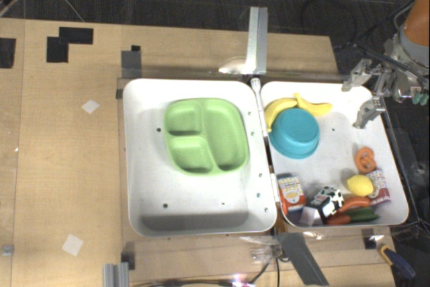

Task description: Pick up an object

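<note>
While the arm hangs beside the right bin [396,165]:
Gripper [368,114]: over that bin's upper right corner, grip state unclear
Blue bowl [295,132]: left of gripper, touching banana [295,106]

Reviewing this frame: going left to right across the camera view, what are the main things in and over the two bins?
Green divided plate → blue bowl → pretzel → hand, over the right bin's far right corner. The cluttered near-edge toys are left out.
</note>
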You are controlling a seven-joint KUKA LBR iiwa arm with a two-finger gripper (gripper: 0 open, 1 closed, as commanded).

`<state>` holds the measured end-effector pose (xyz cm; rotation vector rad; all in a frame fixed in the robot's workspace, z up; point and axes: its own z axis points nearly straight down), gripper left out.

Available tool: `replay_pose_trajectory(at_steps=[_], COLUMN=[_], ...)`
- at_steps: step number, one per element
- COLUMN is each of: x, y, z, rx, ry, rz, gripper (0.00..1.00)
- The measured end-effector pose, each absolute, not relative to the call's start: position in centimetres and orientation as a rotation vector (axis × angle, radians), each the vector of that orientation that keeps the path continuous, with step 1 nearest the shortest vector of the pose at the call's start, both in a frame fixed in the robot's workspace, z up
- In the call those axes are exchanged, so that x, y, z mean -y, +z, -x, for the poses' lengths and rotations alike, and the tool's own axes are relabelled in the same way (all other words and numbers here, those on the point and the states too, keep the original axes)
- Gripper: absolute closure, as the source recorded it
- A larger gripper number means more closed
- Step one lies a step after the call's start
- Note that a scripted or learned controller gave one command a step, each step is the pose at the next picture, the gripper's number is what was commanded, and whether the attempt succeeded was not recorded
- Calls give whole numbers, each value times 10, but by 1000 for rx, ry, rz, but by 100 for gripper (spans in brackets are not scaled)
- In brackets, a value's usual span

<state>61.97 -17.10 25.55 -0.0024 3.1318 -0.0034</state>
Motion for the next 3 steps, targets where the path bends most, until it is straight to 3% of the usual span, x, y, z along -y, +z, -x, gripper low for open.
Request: replay_pose_trajectory(at_steps=[1,2,3], x=[202,206,188], y=[158,89,90], z=[-595,-570,-532], rx=[-3140,-3128,-3115], ry=[0,-5,-9], rz=[-59,1,263], gripper=[0,0,0])
